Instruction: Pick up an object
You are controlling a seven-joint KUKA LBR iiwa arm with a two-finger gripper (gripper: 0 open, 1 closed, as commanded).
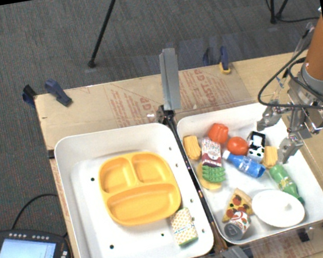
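My gripper (pixel 279 134) hangs over the right side of the right bin (pixel 318 190), open, with only white bin floor between its spread fingers. Just left of it lie a black-and-white toy (pixel 255 144), a small yellow piece (pixel 271 156) and a blue bottle (pixel 246 166). A green bottle (pixel 283 179) lies below the lower finger (pixel 289 148). Further left are two red round items (pixel 218 132) (pixel 237 145), a pink packet (pixel 210 151), a green item (pixel 214 173) and a yellow item (pixel 191 146).
A white plate (pixel 278 207), a pizza slice toy (pixel 237 203) and a can (pixel 236 226) sit at the right bin's front. The left bin (pixel 84 231) holds a yellow divided plate (pixel 139 186) and a small box (pixel 183 226). A grey post (pixel 170 80) stands behind the bins.
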